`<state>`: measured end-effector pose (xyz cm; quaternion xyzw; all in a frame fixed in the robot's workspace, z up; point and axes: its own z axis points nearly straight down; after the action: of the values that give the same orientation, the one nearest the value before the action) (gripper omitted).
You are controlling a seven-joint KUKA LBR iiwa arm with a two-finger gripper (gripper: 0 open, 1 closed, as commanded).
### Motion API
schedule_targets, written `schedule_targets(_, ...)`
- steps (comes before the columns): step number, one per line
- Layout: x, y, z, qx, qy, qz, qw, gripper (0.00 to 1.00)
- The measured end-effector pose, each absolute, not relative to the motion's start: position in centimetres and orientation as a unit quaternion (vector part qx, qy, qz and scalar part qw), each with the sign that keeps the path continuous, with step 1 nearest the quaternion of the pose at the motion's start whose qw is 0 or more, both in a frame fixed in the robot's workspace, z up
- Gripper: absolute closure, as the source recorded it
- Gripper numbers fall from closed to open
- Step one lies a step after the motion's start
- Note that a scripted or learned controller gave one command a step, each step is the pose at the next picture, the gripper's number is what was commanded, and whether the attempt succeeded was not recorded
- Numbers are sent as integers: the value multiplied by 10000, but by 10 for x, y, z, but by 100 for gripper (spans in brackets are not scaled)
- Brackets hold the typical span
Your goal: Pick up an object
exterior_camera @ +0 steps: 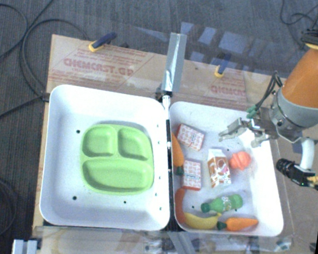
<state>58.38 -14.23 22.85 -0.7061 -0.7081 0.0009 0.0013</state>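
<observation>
Risk: we judge the crowding in the right bin [275, 195] to be the main hazard; the claw [242, 129] could come down between two things and close on nothing, or nudge one against the wall.
Cause: the orange ball [240, 160] lies just beside the small carton [218, 170], so a finger may land on the carton's edge; the ball is also likely to roll away.
Claw: we see it hanging above the upper part of the right bin, its fingers spread apart with nothing between them.
Nearest thing: the orange ball, below and slightly right of the claw, near the bin's right wall.
Look: round, smooth, plain orange, small beside the carton.
Others: two patterned packets [190, 137] [192, 174], a green bottle [223, 203], a banana [200, 221] and a carrot [238, 223] along the lower edge.
Left bin: holds a green divided tray [118, 159].
</observation>
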Motion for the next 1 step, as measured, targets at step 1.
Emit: schedule_targets(1, 586, -139, 93, -7209, -6931, 2, 2, 0)
